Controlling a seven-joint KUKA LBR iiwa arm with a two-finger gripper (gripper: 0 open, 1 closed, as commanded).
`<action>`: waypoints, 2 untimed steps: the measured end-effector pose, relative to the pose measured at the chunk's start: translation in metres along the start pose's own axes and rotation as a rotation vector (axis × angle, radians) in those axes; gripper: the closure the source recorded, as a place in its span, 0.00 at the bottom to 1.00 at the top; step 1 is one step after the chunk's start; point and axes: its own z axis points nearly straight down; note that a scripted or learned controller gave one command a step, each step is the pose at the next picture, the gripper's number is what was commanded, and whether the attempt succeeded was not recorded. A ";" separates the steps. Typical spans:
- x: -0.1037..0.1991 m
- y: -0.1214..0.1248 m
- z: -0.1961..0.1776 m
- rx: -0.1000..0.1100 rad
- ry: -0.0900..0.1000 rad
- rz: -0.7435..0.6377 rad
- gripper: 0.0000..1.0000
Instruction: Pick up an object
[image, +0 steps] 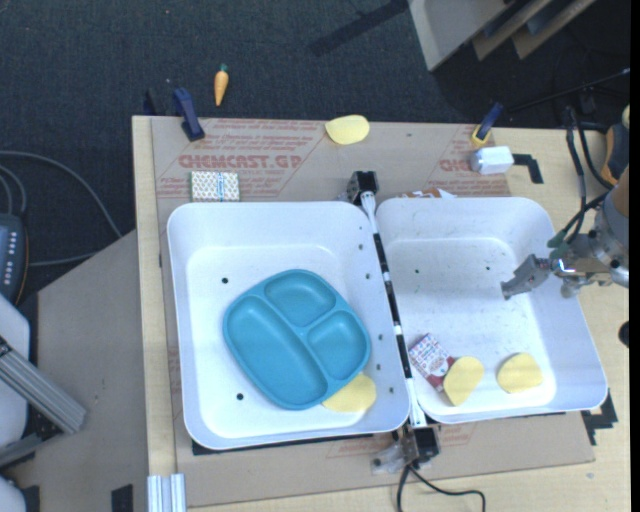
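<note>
yellow pieces (520, 373) front of right bin (470, 225) | gripper (530, 275) above, state unclear

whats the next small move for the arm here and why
Probably shift the gripper toward the near edge of the right bin and bring it over the yellow piece before lowering. The gripper sits above bare bin floor, apart from everything, while that piece lies nearer the camera, with a second yellow piece touching a red-and-white packet beside it, so it looks like the cleaner target.
</note>
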 end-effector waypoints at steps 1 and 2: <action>0.017 0.045 0.143 0.001 0.002 -0.001 0.00; -0.045 -0.036 0.103 0.004 0.002 0.001 0.00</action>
